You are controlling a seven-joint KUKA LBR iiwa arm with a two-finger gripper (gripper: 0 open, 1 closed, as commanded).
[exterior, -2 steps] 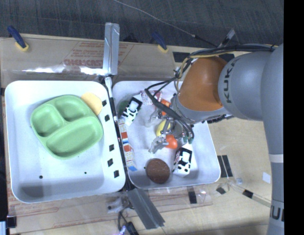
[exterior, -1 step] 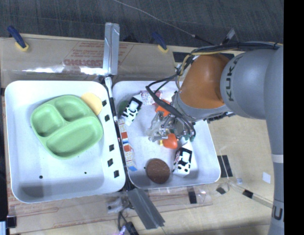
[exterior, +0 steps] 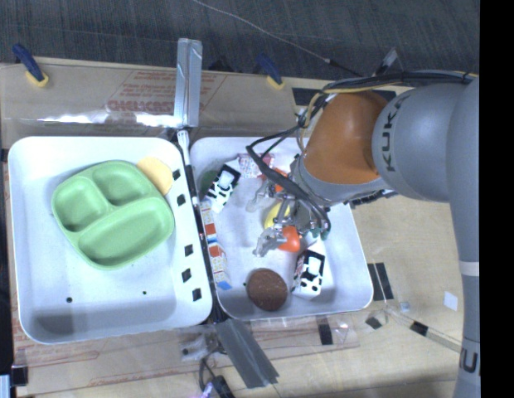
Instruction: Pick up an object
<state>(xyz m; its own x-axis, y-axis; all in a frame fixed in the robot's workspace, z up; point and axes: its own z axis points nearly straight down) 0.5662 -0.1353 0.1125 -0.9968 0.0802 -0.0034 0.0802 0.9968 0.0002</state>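
Objects lie beneath tool reaching into right bin.

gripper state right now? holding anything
Two-finger gripper: low in the right white bin among the small objects; open or closed cannot be told.

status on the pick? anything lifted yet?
Done: the arm has reached into the right bin, gripper low over the clutter near the orange object. In hand: nothing visibly between its fingers. Left: grasp and lift. The brown ball and green tray lie untouched.
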